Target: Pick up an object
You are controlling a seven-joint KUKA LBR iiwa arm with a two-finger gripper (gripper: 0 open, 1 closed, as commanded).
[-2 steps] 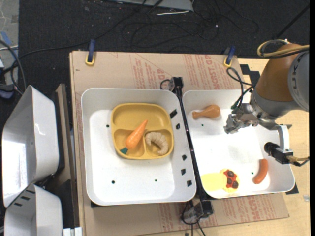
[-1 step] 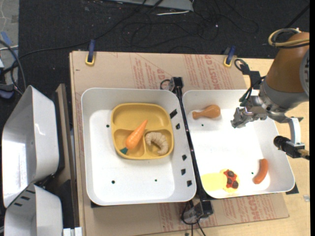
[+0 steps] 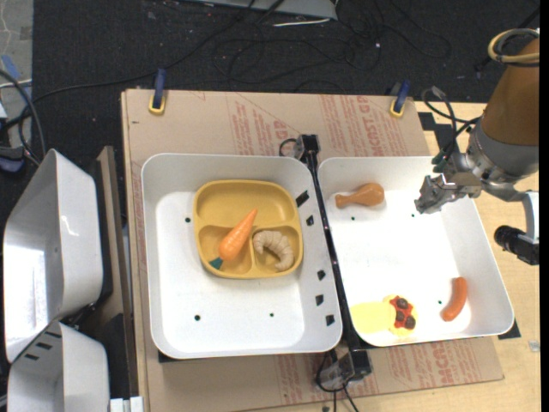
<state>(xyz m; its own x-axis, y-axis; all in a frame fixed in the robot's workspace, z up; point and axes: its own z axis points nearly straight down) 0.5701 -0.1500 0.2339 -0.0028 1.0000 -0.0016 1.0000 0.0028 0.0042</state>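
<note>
A dark floor (image 3: 77, 33) strewn with black cables (image 3: 257, 24) surrounds a brown board (image 3: 232, 127), clamped at its far edge by two yellow clips (image 3: 157, 103). On the board sit two shallow white bins side by side. The left bin (image 3: 171, 316) holds a yellow divided plate (image 3: 214, 200); a toy carrot (image 3: 238, 235) lies across it on a slant, tip toward the far right, and a pale toy shrimp (image 3: 274, 248) curls in the near right compartment.

The right bin (image 3: 480, 256) holds three things well apart. A toy drumstick (image 3: 360, 197) lies near the far wall, long axis running left to right, thin end pointing left. A toy sausage (image 3: 455, 299) rests by the near right wall, tilted almost front to back. A yellow slice with dark red bits (image 3: 384, 314) lies at the near edge.

The arm (image 3: 515, 101) reaches in from the right; its gripper (image 3: 431, 196) hangs over the far right of the right bin, right of the drumstick and apart from it. The jaws seem parted with nothing between them, though they look small and dark.
</note>
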